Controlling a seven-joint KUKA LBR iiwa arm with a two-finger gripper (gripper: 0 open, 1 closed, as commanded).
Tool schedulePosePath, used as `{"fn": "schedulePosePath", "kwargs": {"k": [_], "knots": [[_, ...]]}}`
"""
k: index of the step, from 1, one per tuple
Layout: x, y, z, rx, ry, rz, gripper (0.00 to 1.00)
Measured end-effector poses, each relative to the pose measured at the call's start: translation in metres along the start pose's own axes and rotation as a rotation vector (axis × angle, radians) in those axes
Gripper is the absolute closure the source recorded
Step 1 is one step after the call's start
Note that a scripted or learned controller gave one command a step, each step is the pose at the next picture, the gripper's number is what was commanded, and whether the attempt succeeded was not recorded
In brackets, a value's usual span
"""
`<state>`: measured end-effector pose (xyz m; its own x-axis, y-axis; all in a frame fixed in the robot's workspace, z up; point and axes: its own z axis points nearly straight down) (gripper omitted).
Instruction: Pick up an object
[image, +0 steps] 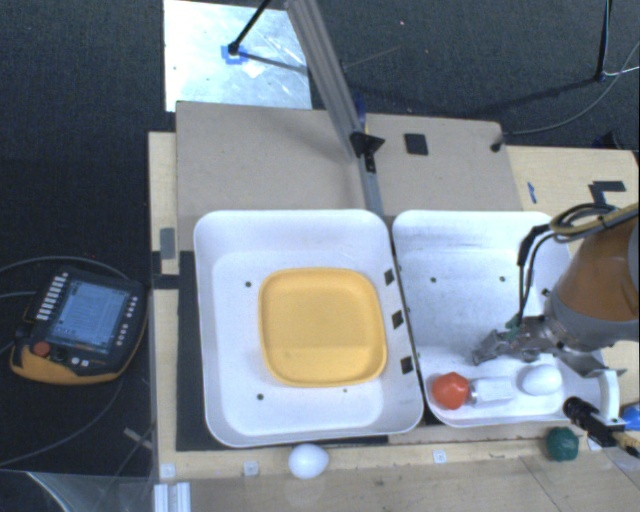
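The gripper (497, 347) hangs low in the right bin (450, 270); I cannot tell its state. Near it lie a red ball (450, 390), a white block (494, 391) and a white egg (541, 380), all probably light; the ball looks smooth and may roll, so grip across its middle

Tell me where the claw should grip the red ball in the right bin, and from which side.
Grip the red ball across its widest middle, coming straight down. It is round, so any pair of opposite sides would do, but it lies close to the right bin's near wall and beside a small white block, so a sideways approach looks cramped.
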<state>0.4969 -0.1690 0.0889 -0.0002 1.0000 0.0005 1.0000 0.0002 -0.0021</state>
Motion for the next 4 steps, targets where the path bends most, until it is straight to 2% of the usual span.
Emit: {"fn": "schedulePosePath", "kwargs": {"k": [1,2,4], "knots": [[0.000,0.001,-0.012,-0.003,-0.001,0.000,1.00],[0.004,0.004,-0.073,-0.007,-0.002,-0.001,1.00],[0.002,0.010,-0.158,-0.007,-0.002,-0.001,1.00]]}}
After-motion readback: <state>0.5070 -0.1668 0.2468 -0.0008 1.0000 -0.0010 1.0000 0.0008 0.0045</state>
